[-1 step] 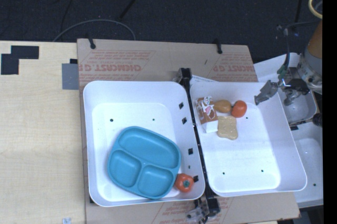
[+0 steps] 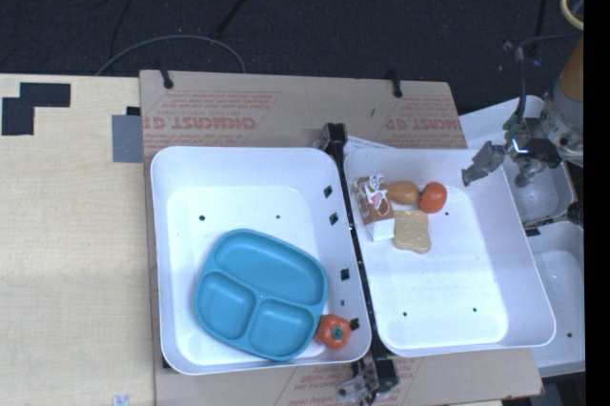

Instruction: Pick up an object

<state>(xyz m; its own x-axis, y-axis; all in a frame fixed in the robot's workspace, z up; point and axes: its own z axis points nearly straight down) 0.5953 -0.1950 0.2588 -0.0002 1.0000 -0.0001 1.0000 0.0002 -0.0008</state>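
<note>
On my feed the counter (image 2: 67, 204) runs pale wood on the left, with cardboard (image 2: 286, 109) under both bins. The left bin (image 2: 238, 171) holds a blue tray (image 2: 259, 293) with three compartments, lying flat toward its near side. A tomato (image 2: 333, 331) sits just beside the tray's near right corner, against the bin's right wall. Across the divider, the right bin (image 2: 457, 299) has a small cluster near its far left corner: a carton (image 2: 373, 199) with red print, a tan slice (image 2: 412, 231) just beside it, a yellowish piece (image 2: 402, 192) behind that, and a second tomato (image 2: 433, 196) touching it on the right. The gripper (image 2: 481, 166) hangs over the right bin's far right rim, well apart from the cluster, holding nothing. I cannot tell from this angle how its fingers stand.
</note>
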